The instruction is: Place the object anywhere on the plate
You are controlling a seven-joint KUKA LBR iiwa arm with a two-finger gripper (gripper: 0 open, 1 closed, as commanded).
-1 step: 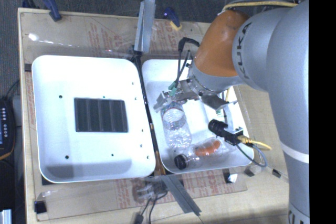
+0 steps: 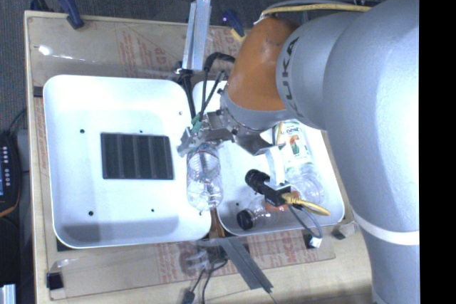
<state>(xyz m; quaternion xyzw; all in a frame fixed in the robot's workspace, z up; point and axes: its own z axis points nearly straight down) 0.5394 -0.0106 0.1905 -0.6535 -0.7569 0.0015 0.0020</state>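
While the gripper (image 2: 199,142) hangs over the bins' shared edge, its fingers grip a clear bottle (image 2: 203,178); dark plate (image 2: 137,156) lies to its left.

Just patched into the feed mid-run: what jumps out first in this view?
The big grey arm with its orange band fills the right side, reaching over the right bin. Below the tool, a clear plastic bottle hangs upright over the seam between the bins. A dark slatted plate sits in the middle of the left bin, while another bottle and black odds and ends lie in the right bin.
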